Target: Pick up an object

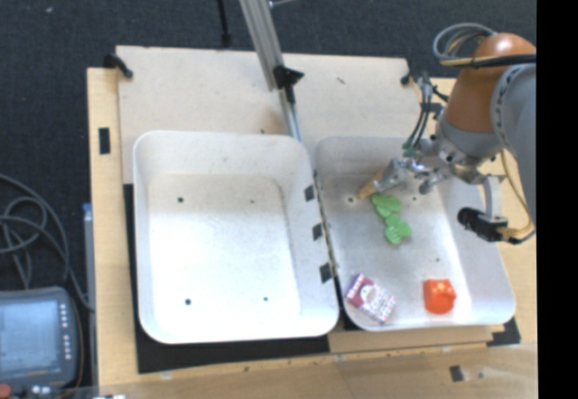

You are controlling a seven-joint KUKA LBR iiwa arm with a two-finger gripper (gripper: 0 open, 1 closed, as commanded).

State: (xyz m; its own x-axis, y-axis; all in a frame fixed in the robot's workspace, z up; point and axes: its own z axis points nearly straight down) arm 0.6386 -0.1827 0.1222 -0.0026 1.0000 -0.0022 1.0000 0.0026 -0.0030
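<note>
We look down on a wooden bench [226, 86] that carries two shallow white bins side by side. The left bin [226, 230] shows us a speckled white floor with a few dark dots. The right bin [470, 280] holds all the loose things we can pick out. Near its middle lies a green object [391, 218], lumpy and made of two or three joined lobes, running from upper left to lower right. At the near edge of that bin, close to the wall shared with the left bin, sits a small red-and-white packet [371, 298], lying flat and turned at an angle. To the right of the packet, apart from it, stands a small orange object [439, 295] with a blocky shape. The grey arm [506, 117] with its orange band comes in from the right, and its wrist hangs over the upper part of the right bin. The gripper [394, 179] is tilted down toward the left, its tip just above the green object's upper end; a tan or yellowish tip shows at its far left. At this size and blur we cannot tell how the end effector stands, nor whether it touches the green object or merely hovers near it. Dark cables loop off the arm on the right side, over the bin's rim. A slanted metal pole [257, 13] rises from the bench behind the bins.
</note>
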